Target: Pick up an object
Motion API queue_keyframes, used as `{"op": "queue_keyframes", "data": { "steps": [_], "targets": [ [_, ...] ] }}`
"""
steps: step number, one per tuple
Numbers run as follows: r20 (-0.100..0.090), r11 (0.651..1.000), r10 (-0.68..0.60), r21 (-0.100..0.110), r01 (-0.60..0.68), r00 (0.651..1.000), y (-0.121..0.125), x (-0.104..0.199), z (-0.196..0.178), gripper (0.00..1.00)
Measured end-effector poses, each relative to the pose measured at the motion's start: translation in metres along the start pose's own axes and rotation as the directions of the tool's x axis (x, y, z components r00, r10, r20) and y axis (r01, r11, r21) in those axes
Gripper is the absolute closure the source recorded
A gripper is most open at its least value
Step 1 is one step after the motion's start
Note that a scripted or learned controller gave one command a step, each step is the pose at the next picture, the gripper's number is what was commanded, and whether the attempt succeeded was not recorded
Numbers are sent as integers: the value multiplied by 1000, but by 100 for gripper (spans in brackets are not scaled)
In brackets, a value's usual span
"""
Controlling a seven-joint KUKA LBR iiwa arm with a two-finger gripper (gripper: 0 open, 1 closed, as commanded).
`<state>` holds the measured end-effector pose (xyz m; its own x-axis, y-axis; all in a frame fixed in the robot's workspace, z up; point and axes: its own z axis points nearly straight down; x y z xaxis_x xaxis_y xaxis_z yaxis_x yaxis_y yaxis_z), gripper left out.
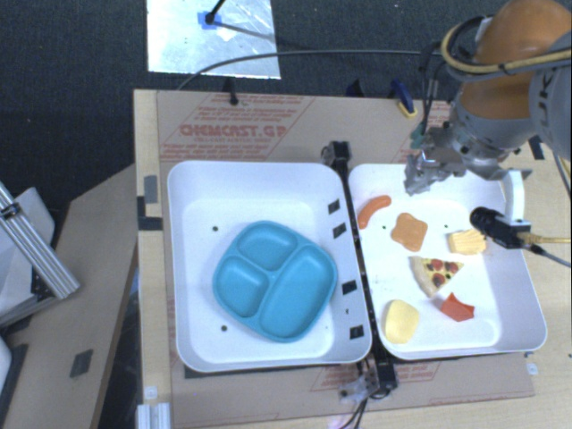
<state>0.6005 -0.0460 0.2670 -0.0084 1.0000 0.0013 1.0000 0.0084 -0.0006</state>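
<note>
Hovering over six toy foods [409,231] in the right bin [518,329], the tool [418,182] perhaps grips nothing; unclear.

Red print "CHEMCAST GP", upside down, on the brown sheet [234,119] behind the bins.

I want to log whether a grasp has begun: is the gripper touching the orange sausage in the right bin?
Apart. The camera view shows bare white bin floor between the gripper and the orange sausage, which lies below-left of it.
</note>
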Motion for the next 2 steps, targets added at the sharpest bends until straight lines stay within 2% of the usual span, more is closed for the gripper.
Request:
{"op": "queue_keyframes", "data": {
  "steps": [1,2],
  "targets": [
    [0,1000,-1,0,1,1000,-11,45,14,100],
    [-1,1000,-2,2,2,1000,-38,98,24,100]
  ]
}}
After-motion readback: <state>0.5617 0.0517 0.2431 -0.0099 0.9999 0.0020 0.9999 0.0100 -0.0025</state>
